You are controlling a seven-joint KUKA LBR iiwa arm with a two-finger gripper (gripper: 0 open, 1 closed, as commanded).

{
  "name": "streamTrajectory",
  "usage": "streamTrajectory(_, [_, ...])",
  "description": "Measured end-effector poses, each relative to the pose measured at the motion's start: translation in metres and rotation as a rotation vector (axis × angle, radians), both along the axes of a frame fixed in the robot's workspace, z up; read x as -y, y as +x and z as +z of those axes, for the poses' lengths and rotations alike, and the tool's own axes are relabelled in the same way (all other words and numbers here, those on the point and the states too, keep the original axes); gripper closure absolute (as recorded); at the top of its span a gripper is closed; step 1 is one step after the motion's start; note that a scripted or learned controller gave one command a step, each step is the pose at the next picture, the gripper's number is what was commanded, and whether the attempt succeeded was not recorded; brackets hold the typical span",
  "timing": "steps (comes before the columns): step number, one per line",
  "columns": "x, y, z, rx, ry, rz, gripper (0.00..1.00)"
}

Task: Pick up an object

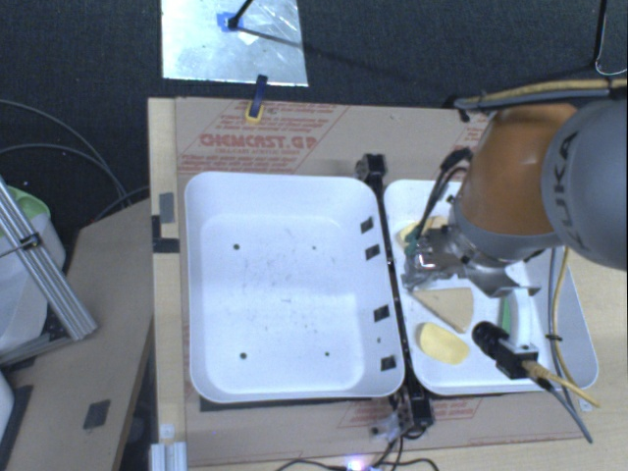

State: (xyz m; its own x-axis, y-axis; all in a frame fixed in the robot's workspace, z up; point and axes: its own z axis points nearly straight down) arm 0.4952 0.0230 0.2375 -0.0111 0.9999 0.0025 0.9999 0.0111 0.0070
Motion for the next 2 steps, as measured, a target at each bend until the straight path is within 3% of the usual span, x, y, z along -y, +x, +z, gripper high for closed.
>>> streamTrajectory(1, [-0.074, -0.008, 0.063, 0.001, 0.002, 0.002, 1.00])
streamTrajectory(2, [0.032, -0.008, 0.149, 0.007, -0.005, -0.019, 1.00])
